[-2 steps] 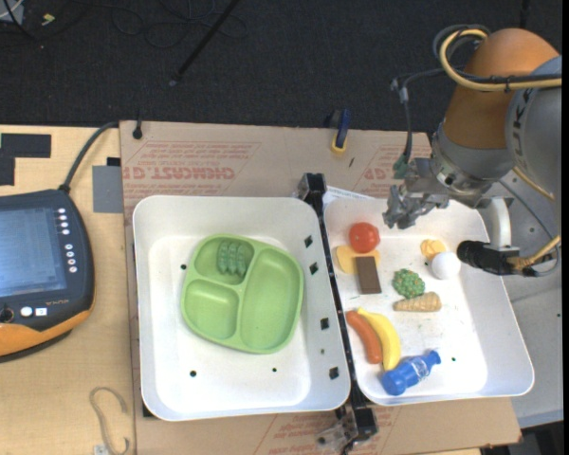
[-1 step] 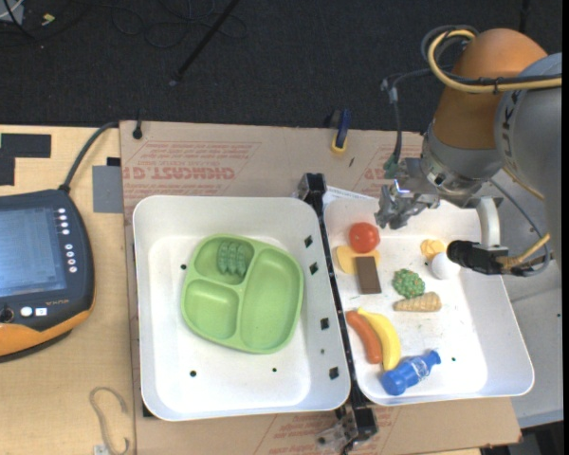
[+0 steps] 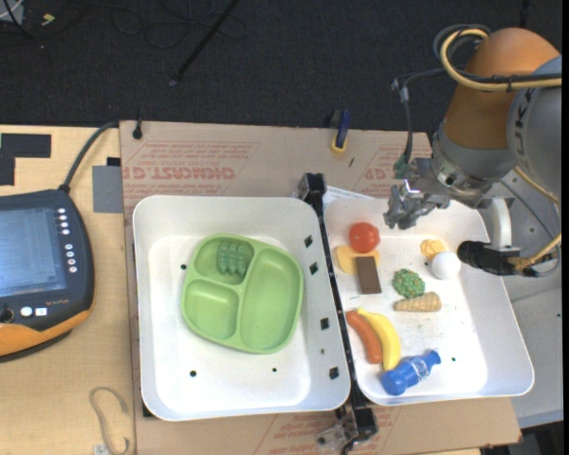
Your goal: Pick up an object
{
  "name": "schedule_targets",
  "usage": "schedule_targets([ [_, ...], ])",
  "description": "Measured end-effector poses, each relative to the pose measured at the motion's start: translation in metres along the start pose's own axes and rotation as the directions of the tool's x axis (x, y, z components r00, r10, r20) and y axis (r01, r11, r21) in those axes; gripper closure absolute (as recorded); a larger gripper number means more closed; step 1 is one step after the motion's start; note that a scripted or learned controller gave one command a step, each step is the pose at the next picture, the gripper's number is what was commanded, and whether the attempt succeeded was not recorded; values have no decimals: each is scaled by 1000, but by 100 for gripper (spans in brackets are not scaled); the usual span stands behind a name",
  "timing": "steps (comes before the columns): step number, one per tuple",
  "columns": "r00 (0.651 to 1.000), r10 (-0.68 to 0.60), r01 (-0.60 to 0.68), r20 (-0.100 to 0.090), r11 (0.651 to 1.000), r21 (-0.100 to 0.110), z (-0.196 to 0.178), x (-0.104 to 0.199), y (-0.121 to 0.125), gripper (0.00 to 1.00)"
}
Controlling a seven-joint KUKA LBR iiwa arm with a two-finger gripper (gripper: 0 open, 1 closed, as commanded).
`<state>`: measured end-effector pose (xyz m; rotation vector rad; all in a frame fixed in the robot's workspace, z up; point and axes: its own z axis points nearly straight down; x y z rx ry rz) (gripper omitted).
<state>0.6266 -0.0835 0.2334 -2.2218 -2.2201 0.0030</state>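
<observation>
Hovering gripper (image 3: pixel 405 211) over right bin (image 3: pixel 512 349) far edge, beside tomato (image 3: pixel 364 237), probably lining up; grasp state, can't tell.

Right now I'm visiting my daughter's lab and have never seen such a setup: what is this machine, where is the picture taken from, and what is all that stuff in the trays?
The grey machine with the orange band is a robot arm. It reaches in from the right, and its gripper hangs over the top of the right bin. I see nothing between its fingers.

The one camera sits above the bench and looks down at a slant on two shallow white bins.

The left bin holds a green divided plate with a small green item in its top compartment.

The right bin holds toy foods: a red tomato, a brown block, a green broccoli-like piece, a banana, an orange carrot-like piece and a blue bottle.

The device at far left with a screen is a handheld control pad.
</observation>
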Motion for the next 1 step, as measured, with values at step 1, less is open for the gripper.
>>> schedule_targets([
  [1, 1000, 0, 0, 0, 1000, 0, 1, 3, 4, 100],
])
